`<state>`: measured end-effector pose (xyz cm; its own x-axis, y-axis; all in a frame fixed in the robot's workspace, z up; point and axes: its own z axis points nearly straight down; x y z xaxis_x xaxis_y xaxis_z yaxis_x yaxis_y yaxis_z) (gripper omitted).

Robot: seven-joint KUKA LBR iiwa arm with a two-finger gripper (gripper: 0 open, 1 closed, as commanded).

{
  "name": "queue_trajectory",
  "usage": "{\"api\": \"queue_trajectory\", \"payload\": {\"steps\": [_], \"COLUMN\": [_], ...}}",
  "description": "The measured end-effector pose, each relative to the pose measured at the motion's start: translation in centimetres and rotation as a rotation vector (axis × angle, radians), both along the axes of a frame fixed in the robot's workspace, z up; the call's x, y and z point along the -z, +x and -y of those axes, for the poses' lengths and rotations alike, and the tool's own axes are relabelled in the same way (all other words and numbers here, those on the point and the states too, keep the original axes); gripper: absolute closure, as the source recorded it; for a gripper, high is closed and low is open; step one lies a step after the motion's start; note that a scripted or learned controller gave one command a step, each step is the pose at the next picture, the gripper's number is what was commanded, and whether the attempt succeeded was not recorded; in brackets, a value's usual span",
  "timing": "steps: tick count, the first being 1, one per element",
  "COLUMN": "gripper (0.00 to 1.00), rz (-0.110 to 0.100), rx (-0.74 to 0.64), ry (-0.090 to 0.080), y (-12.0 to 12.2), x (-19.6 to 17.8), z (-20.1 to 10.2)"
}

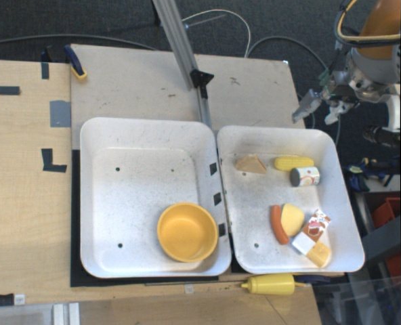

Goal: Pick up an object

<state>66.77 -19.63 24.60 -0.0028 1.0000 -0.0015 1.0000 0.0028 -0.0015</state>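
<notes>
My gripper (320, 110) hangs above the bench just beyond the far right corner of the right bin (336, 156), open, with nothing between its fingers. In that bin lie a tan wedge (251, 164), a yellow oblong piece (293, 162) and a small can (305, 176) towards the far side. A red sausage (277, 225), a yellow slice (293, 218), a red-and-white carton (316, 225), a white block (300, 243) and a yellow cheese wedge (319, 254) cluster near the front right. A yellow bowl (187, 231) sits at the front of the left bin (119, 147).
A yellow mustard bottle (275, 285) lies on the bench in front of the right bin. A slanted metal pole (177, 36) ends at the far edge between the bins. A blue-and-yellow clamp (75, 62) sits at the far left. Cables trail behind the bench.
</notes>
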Motion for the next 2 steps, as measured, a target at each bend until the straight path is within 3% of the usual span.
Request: {"api": "queue_trajectory", "payload": {"steps": [1, 2], "gripper": [0.00, 0.00], "rz": [-0.001, -0.005], "rx": [0.000, 0.000], "ry": [0.000, 0.001], "y": [0.0, 0.7], "x": [0.0, 6.1], "z": [0.0, 0.0]}}
